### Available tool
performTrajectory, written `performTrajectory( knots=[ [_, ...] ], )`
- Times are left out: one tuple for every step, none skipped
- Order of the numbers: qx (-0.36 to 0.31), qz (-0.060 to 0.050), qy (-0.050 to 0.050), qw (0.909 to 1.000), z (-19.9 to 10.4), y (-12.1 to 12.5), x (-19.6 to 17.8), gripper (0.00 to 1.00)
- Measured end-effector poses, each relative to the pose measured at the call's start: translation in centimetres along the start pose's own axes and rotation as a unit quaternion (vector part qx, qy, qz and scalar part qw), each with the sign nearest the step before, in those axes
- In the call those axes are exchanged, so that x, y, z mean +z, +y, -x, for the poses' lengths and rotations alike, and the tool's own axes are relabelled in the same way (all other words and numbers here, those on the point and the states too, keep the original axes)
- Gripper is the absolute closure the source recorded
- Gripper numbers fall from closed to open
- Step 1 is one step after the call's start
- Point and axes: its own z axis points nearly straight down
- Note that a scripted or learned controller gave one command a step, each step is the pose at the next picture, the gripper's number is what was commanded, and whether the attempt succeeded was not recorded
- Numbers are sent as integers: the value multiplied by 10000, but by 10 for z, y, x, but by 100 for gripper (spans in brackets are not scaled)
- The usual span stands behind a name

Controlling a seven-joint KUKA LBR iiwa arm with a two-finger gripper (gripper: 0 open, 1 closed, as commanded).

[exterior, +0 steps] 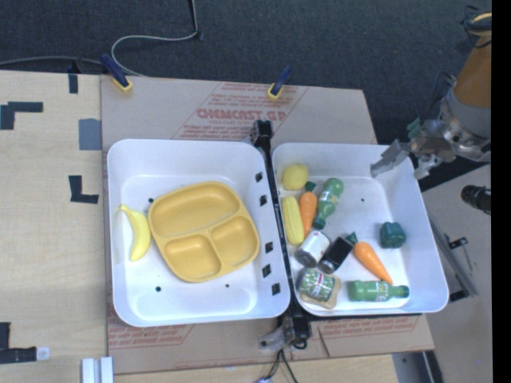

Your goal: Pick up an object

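The grey two-finger gripper (391, 159) hangs open and empty over the right white plastic bin's (431, 255) far rim; nothing picked yet, all toys lie inside.

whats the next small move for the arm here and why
Probably move the gripper inward over the right bin and down toward the green pepper. The gripper sits at that bin's upper right rim with nothing between its fingers, and the pepper lies apart from the crowded bottles and carrots, so it looks like the easiest grasp.
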Motion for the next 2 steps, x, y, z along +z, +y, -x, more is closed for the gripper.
performTrajectory(
  knots=[
    [0,-11,9,10000,-28,-26,115,0],
    [2,5,4,10000,-48,-75,159,0]
  ],
)
